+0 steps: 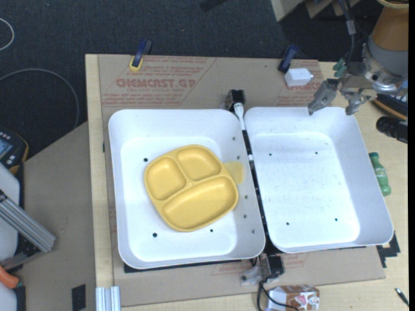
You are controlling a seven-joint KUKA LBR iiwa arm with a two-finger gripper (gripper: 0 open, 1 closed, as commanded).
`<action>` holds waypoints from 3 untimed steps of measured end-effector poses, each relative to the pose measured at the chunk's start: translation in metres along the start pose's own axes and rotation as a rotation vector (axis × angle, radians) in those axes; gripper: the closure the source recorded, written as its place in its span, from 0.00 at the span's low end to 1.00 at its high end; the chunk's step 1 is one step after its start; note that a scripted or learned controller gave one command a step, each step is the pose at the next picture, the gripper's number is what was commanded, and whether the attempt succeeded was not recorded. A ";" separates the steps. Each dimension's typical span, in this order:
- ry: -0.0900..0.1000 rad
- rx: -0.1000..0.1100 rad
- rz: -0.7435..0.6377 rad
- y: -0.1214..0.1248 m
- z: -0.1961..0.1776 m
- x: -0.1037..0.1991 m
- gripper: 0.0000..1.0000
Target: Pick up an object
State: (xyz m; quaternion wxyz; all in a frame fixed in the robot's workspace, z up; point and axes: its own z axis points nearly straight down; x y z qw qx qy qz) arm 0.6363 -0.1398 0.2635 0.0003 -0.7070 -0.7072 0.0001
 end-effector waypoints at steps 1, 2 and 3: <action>0.000 -0.009 -0.004 -0.067 -0.113 0.044 0.00; 0.000 -0.012 -0.005 -0.112 -0.186 0.077 0.00; 0.002 -0.013 -0.009 -0.157 -0.265 0.141 0.00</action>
